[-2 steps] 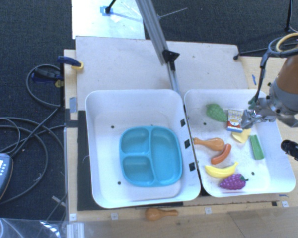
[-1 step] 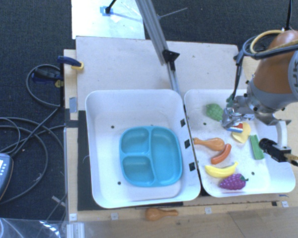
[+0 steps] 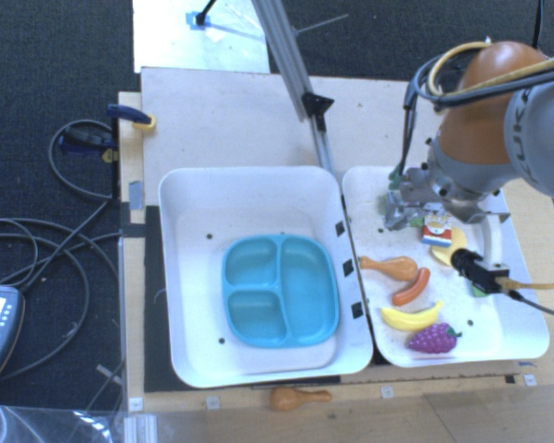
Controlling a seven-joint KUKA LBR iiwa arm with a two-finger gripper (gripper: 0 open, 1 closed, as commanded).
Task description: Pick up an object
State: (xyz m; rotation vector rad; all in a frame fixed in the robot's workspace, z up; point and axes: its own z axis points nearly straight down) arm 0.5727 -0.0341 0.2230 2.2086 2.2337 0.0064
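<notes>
Toys shaped like food lie in the right bin (image 3: 510, 323), which stands on the tabletop (image 3: 231, 118) edge to edge with the left bin (image 3: 194, 238). The pincer (image 3: 402, 210) hangs low over the far left corner of the right bin, close to that bin's left wall; from this angle I cannot tell whether it is open or closed, and nothing can be seen gripped in it.

Just beside the pincer, toward the bin's middle, sits a small red, white and blue carton (image 3: 435, 234), with a yellow piece (image 3: 455, 247) partly hidden beneath it. Nearer the front, an orange drumstick (image 3: 390, 267) lies by the left wall, and a red sausage (image 3: 411, 287) lies slanted just beside its thick end. A yellow banana (image 3: 411, 317) rests close to the near edge, and a bunch of purple grapes (image 3: 432, 339) touches its right end.

The left bin carries a blue divided plate (image 3: 282, 291), set toward its near right corner. A second, brownish drumstick (image 3: 300, 397) lies on the tabletop's front edge, outside both bins. A blue clamp (image 3: 129, 115) grips the tabletop's left edge.
</notes>
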